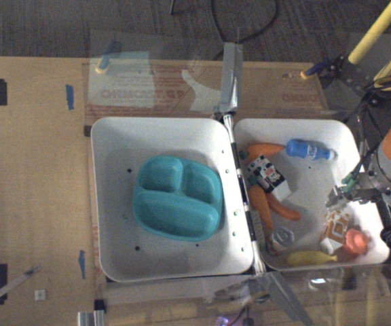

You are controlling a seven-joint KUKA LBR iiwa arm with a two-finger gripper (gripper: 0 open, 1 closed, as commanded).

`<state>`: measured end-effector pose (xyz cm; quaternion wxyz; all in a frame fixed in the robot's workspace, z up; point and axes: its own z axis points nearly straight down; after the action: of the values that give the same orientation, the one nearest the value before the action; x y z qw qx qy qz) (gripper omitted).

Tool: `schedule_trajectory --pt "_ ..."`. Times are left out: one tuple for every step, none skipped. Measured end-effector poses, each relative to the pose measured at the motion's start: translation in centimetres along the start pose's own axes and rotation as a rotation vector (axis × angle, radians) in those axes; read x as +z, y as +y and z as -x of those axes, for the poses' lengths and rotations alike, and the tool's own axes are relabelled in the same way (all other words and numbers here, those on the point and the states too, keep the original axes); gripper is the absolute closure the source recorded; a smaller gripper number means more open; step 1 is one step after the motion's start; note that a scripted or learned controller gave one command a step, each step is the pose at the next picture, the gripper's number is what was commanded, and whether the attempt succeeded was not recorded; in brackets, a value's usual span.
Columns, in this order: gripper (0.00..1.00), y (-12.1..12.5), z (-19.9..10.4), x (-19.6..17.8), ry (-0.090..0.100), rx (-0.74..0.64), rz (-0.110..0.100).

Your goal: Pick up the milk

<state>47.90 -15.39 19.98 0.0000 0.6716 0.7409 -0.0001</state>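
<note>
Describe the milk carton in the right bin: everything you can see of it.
The milk carton is a small box, white with black cow-like patches and a small red mark on its upper face; it looks like printed card. It lies on its side, tilted at a diagonal, in the left part of the right bin, close to the divider between the bins. It rests over the orange carrot-shaped toys, touching them. The blue bottle lies apart from it, and the gripper is well to its right.
</note>
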Motion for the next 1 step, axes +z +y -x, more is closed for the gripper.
schedule_trajectory --pt "0.0 0.04 3.52 8.69 -0.005 -0.149 0.011"
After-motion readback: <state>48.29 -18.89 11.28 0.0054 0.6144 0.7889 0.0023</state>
